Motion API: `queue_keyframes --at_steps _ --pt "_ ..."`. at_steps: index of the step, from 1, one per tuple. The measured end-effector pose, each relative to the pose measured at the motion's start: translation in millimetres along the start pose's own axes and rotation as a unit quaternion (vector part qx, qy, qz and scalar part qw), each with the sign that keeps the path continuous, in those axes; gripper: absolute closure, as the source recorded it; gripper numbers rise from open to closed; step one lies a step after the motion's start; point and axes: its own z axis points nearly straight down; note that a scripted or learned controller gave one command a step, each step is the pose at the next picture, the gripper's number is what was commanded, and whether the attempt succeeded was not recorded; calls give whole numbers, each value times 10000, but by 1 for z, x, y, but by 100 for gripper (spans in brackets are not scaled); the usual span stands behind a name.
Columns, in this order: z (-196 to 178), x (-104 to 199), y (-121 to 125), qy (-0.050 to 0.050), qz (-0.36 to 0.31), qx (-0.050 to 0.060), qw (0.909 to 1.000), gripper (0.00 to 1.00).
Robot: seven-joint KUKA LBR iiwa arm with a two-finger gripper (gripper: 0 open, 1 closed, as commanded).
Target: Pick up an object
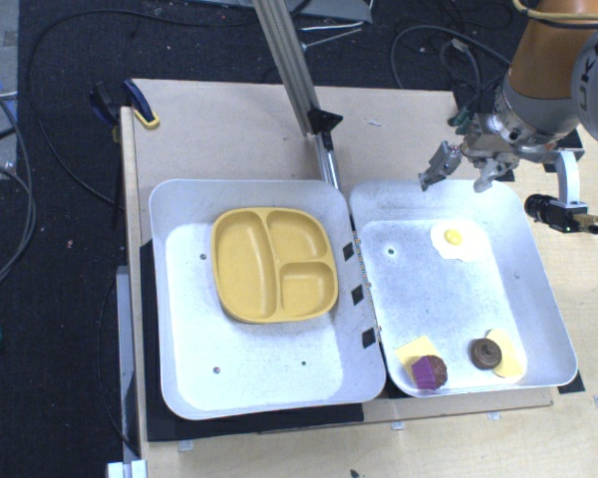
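The right bin (538, 297) holds a white fried egg with a yellow yolk (454, 239) near its far side. At its near edge lie a purple lump (429, 371) on a yellow slice and a brown round piece (486, 353) on another yellow slice. My gripper (463, 168) hangs above the far rim of the right bin, up and slightly right of the egg. Its two fingers are spread apart and nothing sits between them. The left bin (179, 357) holds a yellow divided plate (275, 264).
A slanted metal pole (294, 58) rises from the bench behind the gap between the bins. Black clips (359, 292) sit along the seam. Cables lie on the dark floor to the left. A blue and yellow tool (140, 103) rests at the bench's far-left corner.
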Motion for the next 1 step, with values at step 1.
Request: queue_keyframes --at_steps 1 --pt "54 -10 -3 -4 14 16 10000 0"
